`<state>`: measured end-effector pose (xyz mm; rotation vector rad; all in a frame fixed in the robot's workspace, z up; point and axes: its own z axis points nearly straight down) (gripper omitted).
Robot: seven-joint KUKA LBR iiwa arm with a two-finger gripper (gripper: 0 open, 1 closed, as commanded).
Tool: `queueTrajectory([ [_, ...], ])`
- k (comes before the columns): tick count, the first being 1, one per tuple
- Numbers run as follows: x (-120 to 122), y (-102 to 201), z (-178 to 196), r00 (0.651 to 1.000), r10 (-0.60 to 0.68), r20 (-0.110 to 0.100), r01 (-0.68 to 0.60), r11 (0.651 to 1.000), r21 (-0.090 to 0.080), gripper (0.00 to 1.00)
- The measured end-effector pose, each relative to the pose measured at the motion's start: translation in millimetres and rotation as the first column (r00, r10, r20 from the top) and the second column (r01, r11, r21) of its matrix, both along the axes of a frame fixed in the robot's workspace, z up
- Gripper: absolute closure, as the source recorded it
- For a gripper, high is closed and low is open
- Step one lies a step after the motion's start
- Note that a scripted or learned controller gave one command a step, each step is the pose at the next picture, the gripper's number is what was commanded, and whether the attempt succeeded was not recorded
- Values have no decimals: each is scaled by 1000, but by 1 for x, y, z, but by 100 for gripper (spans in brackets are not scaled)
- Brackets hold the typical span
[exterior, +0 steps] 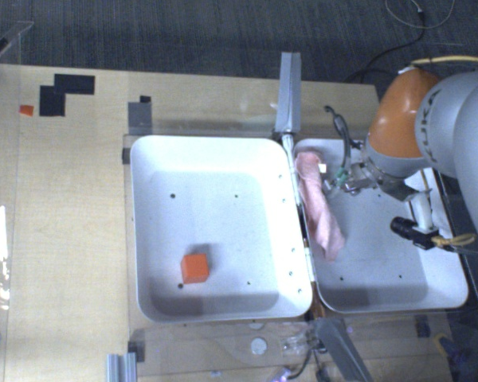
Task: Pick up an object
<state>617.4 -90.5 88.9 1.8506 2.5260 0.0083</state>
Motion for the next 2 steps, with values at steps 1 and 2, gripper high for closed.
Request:
queueTrajectory([
  [1,-35,-17,119,988,-154,-1,154,988,2,0],
  [2,6,-13,18,999,-42,-8,43,999,2,0],
])
